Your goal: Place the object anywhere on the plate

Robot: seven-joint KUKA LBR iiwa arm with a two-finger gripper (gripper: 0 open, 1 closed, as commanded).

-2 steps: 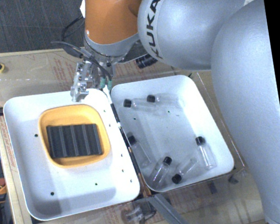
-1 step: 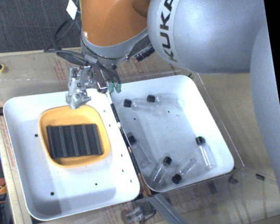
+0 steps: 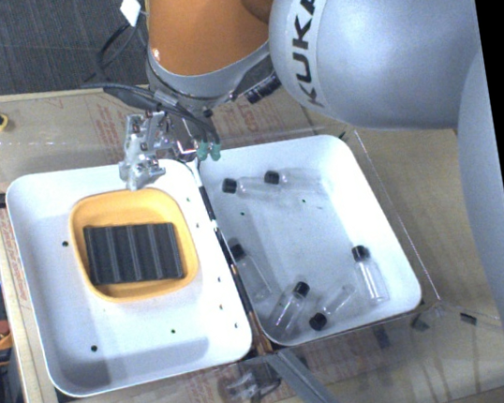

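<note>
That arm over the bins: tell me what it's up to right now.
The KUKA arm reaches in with its pincer over the far rim of the left bin, just above the yellow plate. Several clear vials with black caps lie in the right bin. No vial rests on the plate.

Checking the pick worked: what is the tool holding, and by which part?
Cannot be told: the tool sits over the yellow plate's far rim, and no vial is distinguishable in it.

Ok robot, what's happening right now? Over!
Gripper over back edge of left bin, just above yellow plate. Clear vials lie in right bin. Nothing on plate's dark slotted middle. Over.
</note>
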